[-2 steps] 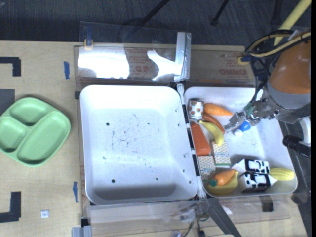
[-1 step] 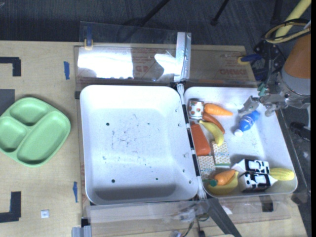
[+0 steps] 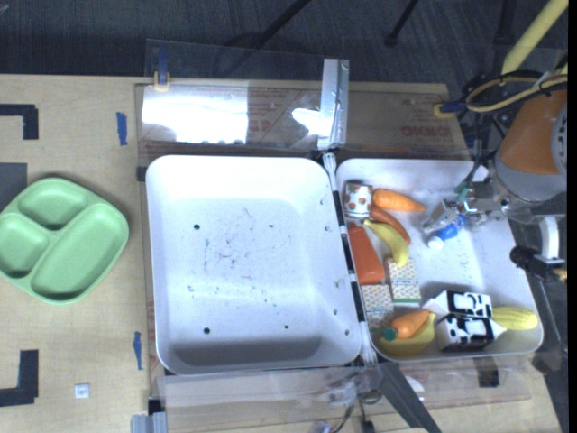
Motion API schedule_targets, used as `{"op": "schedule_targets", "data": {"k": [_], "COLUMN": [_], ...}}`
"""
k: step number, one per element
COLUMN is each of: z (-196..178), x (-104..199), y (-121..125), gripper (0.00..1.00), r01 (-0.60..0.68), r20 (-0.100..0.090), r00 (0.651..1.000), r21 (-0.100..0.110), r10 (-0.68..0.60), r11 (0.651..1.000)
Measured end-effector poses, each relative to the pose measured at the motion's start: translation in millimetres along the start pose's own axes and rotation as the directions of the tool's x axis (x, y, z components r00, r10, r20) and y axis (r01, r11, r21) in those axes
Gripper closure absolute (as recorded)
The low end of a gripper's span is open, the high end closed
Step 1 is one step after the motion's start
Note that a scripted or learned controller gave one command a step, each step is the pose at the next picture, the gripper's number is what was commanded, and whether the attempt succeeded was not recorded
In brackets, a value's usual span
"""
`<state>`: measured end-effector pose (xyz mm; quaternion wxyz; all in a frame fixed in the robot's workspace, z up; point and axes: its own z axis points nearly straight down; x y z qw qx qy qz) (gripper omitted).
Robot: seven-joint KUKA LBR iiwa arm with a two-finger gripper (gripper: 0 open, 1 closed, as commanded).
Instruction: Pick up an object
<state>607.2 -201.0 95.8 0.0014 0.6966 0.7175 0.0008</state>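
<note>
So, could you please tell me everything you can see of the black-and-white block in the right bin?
The black-and-white block is a boxy toy with cow-like black patches on white. It lies near the front wall of the right bin, with a yellow corn-like toy against its right side and an orange carrot toy at its left. The tool is well away from it.

Grey arm (image 3: 532, 147) from the right, tool (image 3: 448, 218) low, pointing left.

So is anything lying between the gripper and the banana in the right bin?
Nothing visible. The gripper hangs over bare bin floor at the right bin's upper middle; the banana lies toward the bin's left side beside the carrot, with open white floor between.
</note>
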Motion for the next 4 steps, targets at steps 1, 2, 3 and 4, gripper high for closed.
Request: {"op": "schedule_targets", "data": {"k": [1, 2, 3, 4], "z": [-10, 8, 8, -126], "x": [1, -14, 29, 79], "y": [1, -4, -8, 35], "gripper": [1.0, 1.0, 1.0, 1.0], "r01": [0.002, -0.203, 0.094, 0.025], "r20": [0.002, -0.009, -0.002, 0.0], "r00": [1.0, 0.979, 0.996, 1.0], "r21": [-0.002, 0.004, 0.003, 0.002], "r10": [-0.002, 0.203, -0.094, -0.025], "r11": [1.0, 0.979, 0.996, 1.0]}}
